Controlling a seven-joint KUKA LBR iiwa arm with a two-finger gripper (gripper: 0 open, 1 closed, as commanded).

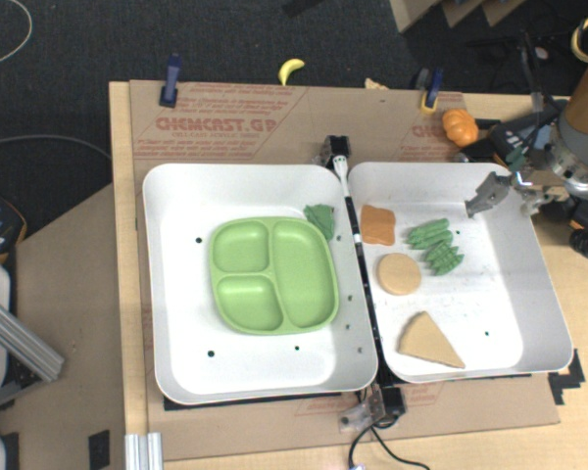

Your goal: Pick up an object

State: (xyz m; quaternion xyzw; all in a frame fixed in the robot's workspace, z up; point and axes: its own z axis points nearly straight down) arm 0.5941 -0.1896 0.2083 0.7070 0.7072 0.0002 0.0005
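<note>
Gripper (490, 196) hangs over the top right part of the right bin (529, 292), near its back wall, and I cannot tell how it is set; nothing shows in it. Food toys lie in that bin to its left: green beans (434, 244), an orange square (377, 225), a tan round (400, 273) and a tan wedge (429, 342). The left bin (176, 341) has a green plate (272, 274), and the board (216, 123) behind reads "CHEMCAST" in red.

Grey arm (576, 145), metallic grey gripper (489, 196), dark cables.
</note>
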